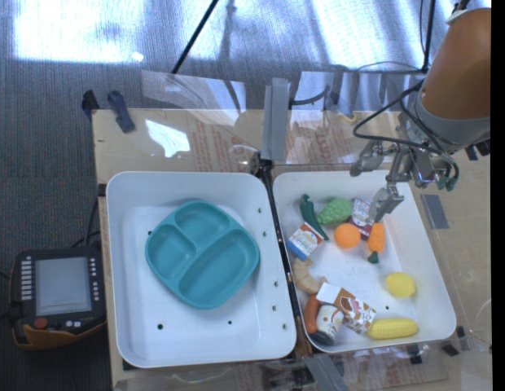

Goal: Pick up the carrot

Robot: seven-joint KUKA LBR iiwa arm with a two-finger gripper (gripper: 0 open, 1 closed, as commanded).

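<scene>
The carrot [376, 238] is a short orange piece with a green stem end pointing toward the front. It lies in the right bin [428, 255], just right of an orange ball [347, 235]. My gripper [383, 206] hangs from the grey and orange arm at the upper right. Its tip is directly above the far end of the carrot, close to it or touching it. The carrot rests on the bin floor. A small red and white item [361, 213] sits just left of the gripper tip.
Around the carrot, the right bin holds a green leafy vegetable [337, 211], a milk carton [305, 240], a lemon [400, 284], corn [391, 327], a snack box [351, 308] and a bread piece [305, 277]. The left bin [130, 218] holds a teal divided plate [202, 253].
</scene>
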